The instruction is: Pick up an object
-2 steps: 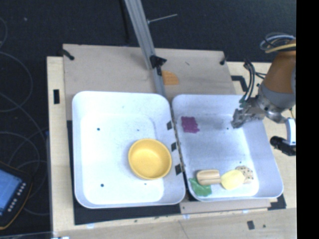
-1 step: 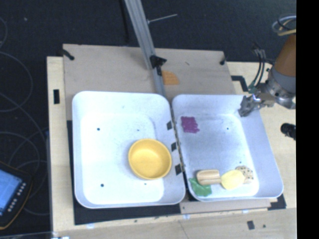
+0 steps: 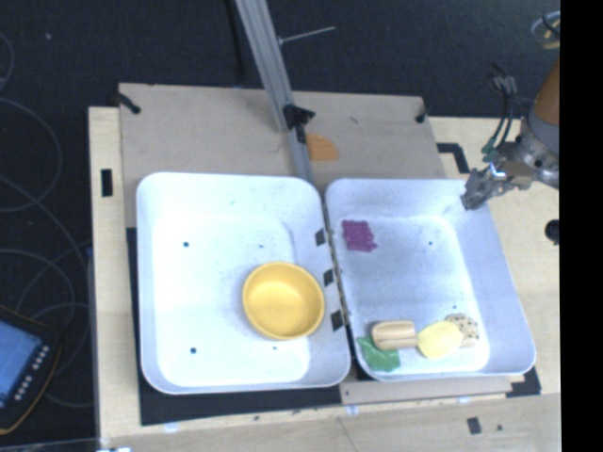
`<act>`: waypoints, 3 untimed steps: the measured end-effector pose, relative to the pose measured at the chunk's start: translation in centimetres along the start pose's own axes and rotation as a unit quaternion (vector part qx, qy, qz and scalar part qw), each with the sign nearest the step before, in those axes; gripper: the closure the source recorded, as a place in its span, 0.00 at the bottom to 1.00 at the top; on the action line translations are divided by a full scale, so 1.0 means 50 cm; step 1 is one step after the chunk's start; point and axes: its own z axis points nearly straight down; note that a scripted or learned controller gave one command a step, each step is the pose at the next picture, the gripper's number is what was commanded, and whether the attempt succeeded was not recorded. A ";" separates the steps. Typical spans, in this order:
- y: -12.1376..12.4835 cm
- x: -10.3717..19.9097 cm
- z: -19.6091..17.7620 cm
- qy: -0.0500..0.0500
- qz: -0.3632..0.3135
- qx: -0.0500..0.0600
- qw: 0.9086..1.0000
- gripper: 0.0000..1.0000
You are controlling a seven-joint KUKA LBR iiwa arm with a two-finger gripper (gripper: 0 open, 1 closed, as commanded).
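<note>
Though pincer (image 3: 476, 193) at rim: 4 objs (image 3: 419, 337) bunched.

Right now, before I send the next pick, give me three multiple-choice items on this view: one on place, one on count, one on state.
1. The yellow bowl lies in:
A. left bin
B. right bin
C. bench

2. Things clustered at the right bin's near edge:
A. one
B. two
C. four

3. The hand is:
A. over the bowl
B. at the right bin's far right corner
C. over the purple piece

Answers: 1 A, the bowl sits in the left bin. 2 C, green, tan, yellow and speckled pieces. 3 B, it hangs by that corner.
</note>
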 end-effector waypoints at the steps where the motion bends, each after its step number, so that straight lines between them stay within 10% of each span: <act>1: 0.016 0.087 0.014 0.001 0.000 0.002 1.000 1.00; 3: 0.057 0.279 0.010 0.001 -0.001 0.002 1.000 1.00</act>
